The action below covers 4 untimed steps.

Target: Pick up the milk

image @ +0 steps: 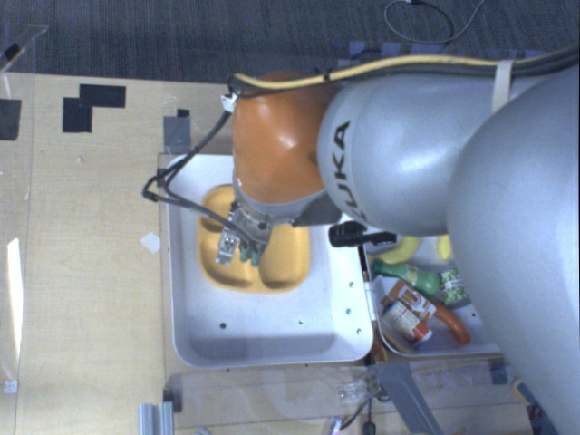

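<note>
Pincer (237, 247) hangs over the yellow tray (285, 265) in the left bin (263, 343); you cannot tell its state. I see no clear milk at 4 o'clock in the right bin (390, 333); I judge searching comes next.

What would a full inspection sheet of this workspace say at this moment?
Surface: wooden bench bearing two white bins; black tape marks at its far left.
Job's things: milk not identified with certainty.
Clutter: left bin holds a yellow dish; right bin holds a green bottle, a brown packet, an orange carrot-like item and yellow items.
Grippers: gripper over the yellow dish; finger state unclear.
Cables: black cable looped beside the wrist; yellow cable along the arm; thin wire on the floor.
Surroundings: dark carpet.
</note>
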### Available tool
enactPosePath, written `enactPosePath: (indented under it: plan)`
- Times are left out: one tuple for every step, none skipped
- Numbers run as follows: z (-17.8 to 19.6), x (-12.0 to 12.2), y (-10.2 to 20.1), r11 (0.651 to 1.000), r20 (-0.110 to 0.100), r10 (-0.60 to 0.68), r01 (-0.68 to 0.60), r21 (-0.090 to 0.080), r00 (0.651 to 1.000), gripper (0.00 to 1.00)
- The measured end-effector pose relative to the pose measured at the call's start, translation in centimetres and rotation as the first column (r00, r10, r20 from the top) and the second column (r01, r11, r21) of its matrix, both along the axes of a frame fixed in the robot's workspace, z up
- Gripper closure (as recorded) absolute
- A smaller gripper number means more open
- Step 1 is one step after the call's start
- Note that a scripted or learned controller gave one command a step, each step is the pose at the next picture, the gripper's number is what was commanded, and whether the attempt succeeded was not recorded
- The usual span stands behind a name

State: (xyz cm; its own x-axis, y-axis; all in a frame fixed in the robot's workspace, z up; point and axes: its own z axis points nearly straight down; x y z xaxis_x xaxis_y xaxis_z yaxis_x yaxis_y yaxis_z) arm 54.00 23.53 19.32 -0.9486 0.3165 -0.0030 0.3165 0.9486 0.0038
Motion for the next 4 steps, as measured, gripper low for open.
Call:
enactPosePath:
  plan:
    - [1.7, -0.2, 0.0, 0.987, 0.004, 0.159, -0.159, 0.000, 0.987, 1.00]
    - [12.8, -4.9, -0.2, 0.810, 0.008, 0.586, -0.586, -0.004, 0.810, 1.00]
    - [7.5, -2.7, 0.0, 0.705, 0.004, 0.709, -0.709, -0.004, 0.705, 1.00]
    - [-1.5, 3.0, 0.0, 0.595, 0.003, 0.804, -0.804, -0.005, 0.595, 1.00]
